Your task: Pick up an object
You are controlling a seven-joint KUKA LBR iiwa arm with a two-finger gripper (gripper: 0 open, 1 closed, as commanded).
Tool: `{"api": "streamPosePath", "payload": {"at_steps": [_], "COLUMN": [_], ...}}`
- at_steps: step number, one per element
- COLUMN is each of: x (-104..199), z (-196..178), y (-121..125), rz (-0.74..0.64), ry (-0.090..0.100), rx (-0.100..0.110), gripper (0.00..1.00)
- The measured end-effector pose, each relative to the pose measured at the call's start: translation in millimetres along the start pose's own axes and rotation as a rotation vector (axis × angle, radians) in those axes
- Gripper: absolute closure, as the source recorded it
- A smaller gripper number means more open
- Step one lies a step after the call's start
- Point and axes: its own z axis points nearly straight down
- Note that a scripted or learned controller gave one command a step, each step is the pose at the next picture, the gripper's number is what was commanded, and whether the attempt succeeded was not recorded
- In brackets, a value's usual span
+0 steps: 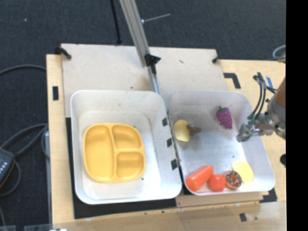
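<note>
gripper [242, 134] over right bin's [207, 100] right rim; purple grapes [224, 117] near

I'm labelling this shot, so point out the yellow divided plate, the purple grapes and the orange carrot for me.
yellow divided plate [114, 152], camera view, on the ridge between its compartments.
purple grapes [224, 117], camera view, middle of the bunch.
orange carrot [199, 177], camera view, middle of its body.

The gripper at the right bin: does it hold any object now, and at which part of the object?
Nothing is held. The two-finger gripper hangs at the right edge of the shallow white right bin, apart from the purple toy grape bunch.
</note>
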Motion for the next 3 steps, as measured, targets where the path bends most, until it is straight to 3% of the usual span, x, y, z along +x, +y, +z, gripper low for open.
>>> {"api": "streamPosePath", "payload": {"at_steps": [1, 3], "x": [16.9, 13.5], "z": [28.7, 5.8], "y": [49.3, 49.4], "rz": [0.000, -0.009], "ry": [0.003, -0.001], "rx": [0.007, 0.002], "gripper": [1.00, 1.00]}}
